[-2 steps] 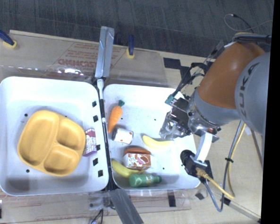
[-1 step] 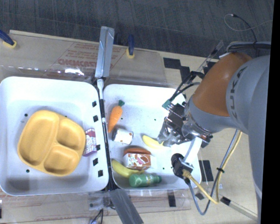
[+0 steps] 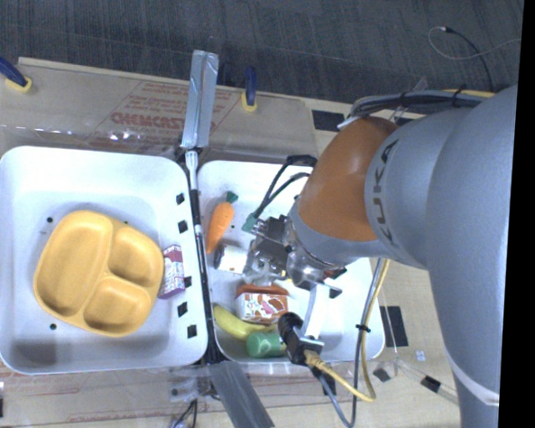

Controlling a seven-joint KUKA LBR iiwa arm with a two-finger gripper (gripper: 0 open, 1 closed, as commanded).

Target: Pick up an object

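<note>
A: Right bin point(image 3: 355, 341) contents?
B: Carrot point(image 3: 219, 224) along its left wall, banana point(image 3: 229, 323) and green piece point(image 3: 264, 346) at the near edge, an orange-labelled packet point(image 3: 262, 305) just above them.
A: Gripper point(image 3: 263, 261)?
B: Low over the bin's middle, just above the packet. Open or closed, cannot tell.
A: Left bin point(image 3: 26, 176)?
B: Yellow divided tray point(image 3: 97, 270) in the middle; small wrapper point(image 3: 173, 272) by the right wall.

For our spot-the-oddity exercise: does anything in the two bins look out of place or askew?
Yes. A small packet in the left bin leans tilted against the yellow divided plate, hard by the divider instead of lying flat.
</note>
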